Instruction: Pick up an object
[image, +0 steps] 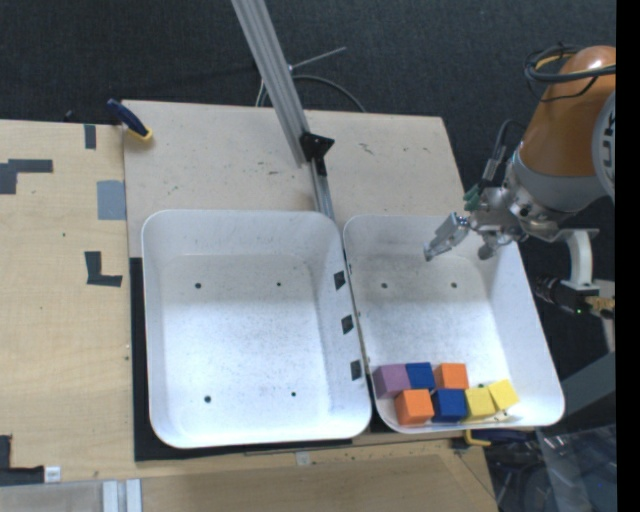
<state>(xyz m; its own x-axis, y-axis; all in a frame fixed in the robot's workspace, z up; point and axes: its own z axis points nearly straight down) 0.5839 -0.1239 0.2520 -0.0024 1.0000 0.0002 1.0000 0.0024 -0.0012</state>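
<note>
speckled white right bin (520, 320); jaws (462, 242) open, bare; matte cubes (445, 390) clustered.

arm (570, 120) cut off at right edge, claw (462, 240) finger gap too small to tell, aluminium pole (275, 75) cropped at top

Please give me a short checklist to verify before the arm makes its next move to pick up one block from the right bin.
1. Blocks lie in the right bin, along its near edge: ok.
2. Tool is above the right bin: ok.
3. Tool is over the blocks: not ok, it is at the far end.
4. Tool carries nothing: ok.
5. Blocks have gaps for the tool: not ok, they touch.
6. Finger opening: cannot tell.
</note>
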